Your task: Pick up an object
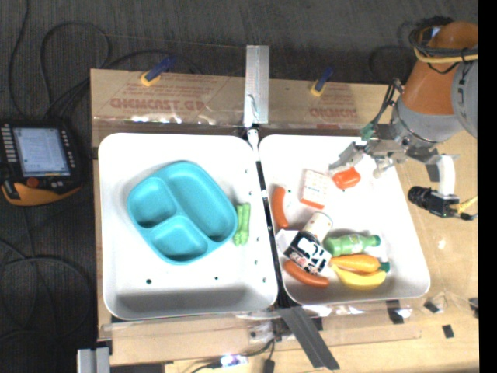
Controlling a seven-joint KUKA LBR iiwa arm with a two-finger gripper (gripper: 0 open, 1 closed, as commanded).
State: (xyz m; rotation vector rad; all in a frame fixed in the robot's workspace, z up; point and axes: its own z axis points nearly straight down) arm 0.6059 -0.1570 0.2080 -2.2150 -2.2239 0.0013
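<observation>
Brown surface [178, 99] on dark carpet, with two white bins side by side. Right bin [404, 231] full of toy food, mostly heaped at the near end. Gripper [363, 160] low over the far end of that bin, fingers apart, nothing seen between them. Small orange toy [346, 179] just beside one finger, lying on the bin floor, away from the heap, so probably the easy one to grab. Bright orange, short and chunky, a bit shiny. Blue plate [182, 208] in the left bin [116, 286], well apart.

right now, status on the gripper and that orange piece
Gripper over right bin, fingers open. Orange piece just below, not held. White carton beside it.
</observation>
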